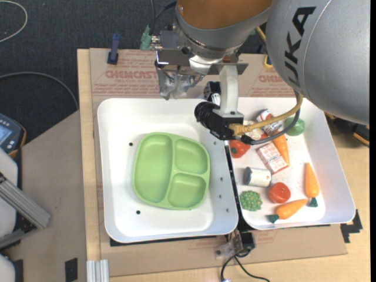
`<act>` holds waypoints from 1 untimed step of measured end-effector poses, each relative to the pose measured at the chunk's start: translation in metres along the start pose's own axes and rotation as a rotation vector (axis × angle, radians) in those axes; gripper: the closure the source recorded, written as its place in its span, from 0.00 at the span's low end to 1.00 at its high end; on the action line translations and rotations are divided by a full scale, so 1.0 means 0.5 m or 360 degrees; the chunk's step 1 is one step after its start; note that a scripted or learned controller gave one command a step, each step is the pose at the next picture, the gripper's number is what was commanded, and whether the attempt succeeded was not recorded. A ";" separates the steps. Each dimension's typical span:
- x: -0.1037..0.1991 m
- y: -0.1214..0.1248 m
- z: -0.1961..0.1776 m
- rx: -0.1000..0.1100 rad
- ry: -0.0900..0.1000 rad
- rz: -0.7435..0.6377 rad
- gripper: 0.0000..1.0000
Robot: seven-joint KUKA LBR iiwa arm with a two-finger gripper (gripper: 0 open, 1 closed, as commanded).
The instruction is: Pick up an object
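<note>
Reaching in from the right, the grey arm (317, 34) fills the top of the view, above and to the right of the green plate (170, 172). The plate has three sections and lies in the left bin (111, 157), a little toward the near side. The right bin (335, 181) stands just to the right of the plate's bin, touching it.

The gripper (174, 86) hangs above the plate, over the brown cardboard (94, 75) just past the far edge of the left bin. I cannot tell if it is open or shut, and I see nothing in it.

All the small things lie to the right of the plate, in the right bin, well apart from the gripper:
- three carrots, one (311, 180) farthest from the plate
- a small box (271, 156)
- a white can (257, 176) on its side
- two tomatoes, one (238, 148) nearest to the plate
- a broccoli (251, 201), right of the plate's near corner
</note>
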State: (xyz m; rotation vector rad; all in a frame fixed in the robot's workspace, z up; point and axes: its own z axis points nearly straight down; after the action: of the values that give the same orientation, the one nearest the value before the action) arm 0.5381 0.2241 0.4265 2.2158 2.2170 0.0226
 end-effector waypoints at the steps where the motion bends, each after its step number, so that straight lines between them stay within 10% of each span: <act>1: 0.002 -0.122 0.004 0.0030 -0.0007 -0.0005 1.00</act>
State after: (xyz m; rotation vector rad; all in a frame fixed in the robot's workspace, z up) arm 0.4771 0.2251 0.4235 2.2192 2.2280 -0.0030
